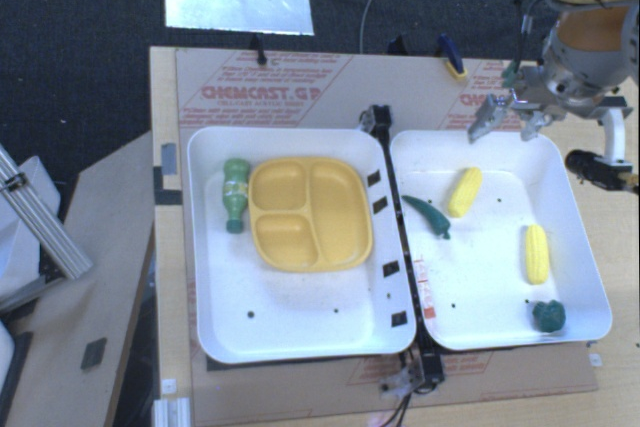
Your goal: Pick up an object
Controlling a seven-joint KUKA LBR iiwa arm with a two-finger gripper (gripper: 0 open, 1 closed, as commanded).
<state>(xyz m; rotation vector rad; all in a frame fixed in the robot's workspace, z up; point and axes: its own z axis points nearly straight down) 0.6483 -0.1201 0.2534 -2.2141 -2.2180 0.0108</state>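
In the right bin (575,215) lie two yellow corn cobs, one (464,191) near the bin's back left and one (537,253) by its right side. A dark green pepper (428,214) lies near the divider, and a dark green lump (548,316) rests in the front right corner. My gripper (508,119) hangs above the right bin's back edge, its two fingers spread apart and open, with nothing between them. The nearest corn cob is below it and a little to the left.
The left bin (215,315) holds a yellow compartment plate (308,214) and a green bottle (235,194) lying beside the plate's left edge. A black divider strip (395,245) runs between the bins. Cables and a blue clip (451,55) lie behind the right bin.
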